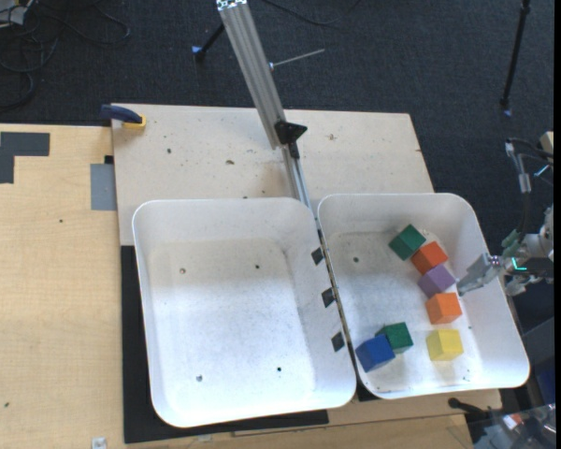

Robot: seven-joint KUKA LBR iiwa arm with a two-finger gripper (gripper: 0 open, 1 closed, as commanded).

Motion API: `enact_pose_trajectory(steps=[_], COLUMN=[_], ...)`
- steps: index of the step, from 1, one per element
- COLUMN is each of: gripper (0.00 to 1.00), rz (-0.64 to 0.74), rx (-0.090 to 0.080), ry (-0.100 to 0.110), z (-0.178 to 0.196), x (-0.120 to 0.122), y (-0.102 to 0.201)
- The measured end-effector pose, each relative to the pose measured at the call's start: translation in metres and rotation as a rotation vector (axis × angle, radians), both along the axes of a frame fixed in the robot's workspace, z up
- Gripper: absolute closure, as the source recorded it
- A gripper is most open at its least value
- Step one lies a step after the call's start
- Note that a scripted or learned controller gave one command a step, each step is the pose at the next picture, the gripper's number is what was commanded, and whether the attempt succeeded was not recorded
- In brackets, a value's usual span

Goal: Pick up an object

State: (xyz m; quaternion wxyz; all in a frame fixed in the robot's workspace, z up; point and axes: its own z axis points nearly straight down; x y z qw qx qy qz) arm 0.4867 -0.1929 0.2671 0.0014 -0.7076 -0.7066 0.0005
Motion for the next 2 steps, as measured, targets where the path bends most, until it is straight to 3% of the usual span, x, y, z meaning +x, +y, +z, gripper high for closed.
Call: enact_pose_trajectory(steps=[2], gripper=[0.0], rz=[0.0], rx=[0.002], ry=[0.006], z=[-0.1], x=[0.001], y=[0.011])
